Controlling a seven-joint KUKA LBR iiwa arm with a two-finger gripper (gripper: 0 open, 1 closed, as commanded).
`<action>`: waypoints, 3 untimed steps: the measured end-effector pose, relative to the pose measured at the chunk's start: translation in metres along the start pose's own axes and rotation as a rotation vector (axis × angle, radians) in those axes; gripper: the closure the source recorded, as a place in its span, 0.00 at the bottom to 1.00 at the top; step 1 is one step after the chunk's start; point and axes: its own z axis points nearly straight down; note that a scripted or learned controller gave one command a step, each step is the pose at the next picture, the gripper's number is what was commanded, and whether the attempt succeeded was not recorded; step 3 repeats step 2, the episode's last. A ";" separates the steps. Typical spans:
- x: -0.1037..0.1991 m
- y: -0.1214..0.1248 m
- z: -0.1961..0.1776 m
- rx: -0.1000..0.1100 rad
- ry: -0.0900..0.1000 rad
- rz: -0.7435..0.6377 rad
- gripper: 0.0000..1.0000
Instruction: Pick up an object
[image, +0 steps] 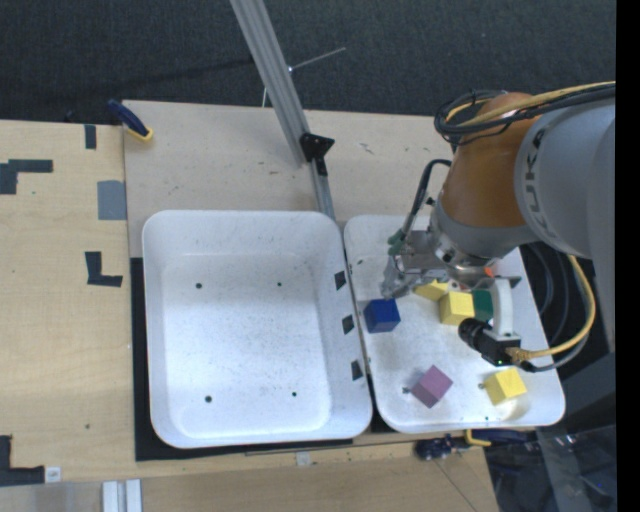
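Observation:
The right bin (395, 350) holds several small blocks. A blue cube (381, 315) lies near its left wall. A yellow block (456, 305) sits further right, half under the arm. A purple cube (432, 385) and a second yellow cube (503, 384) lie near the front edge. My gripper (400, 277) hangs from the grey and orange wrist (485, 195), just above and slightly behind the blue cube. Nothing can be seen in its grasp. The wrist hides the back part of the right bin.
The left bin (240, 330) stands beside the right one, and their walls meet in the middle. A slanted metal pole (285, 90) runs from the top down to the bins' shared back corner. Black and yellow cables (560, 340) loop at the right bin's right side.

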 end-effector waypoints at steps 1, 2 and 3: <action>0.062 0.011 -0.007 -0.002 0.000 -0.003 1.00; 0.125 0.021 -0.013 -0.002 0.000 -0.002 1.00; 0.125 0.021 -0.013 -0.002 0.000 -0.002 1.00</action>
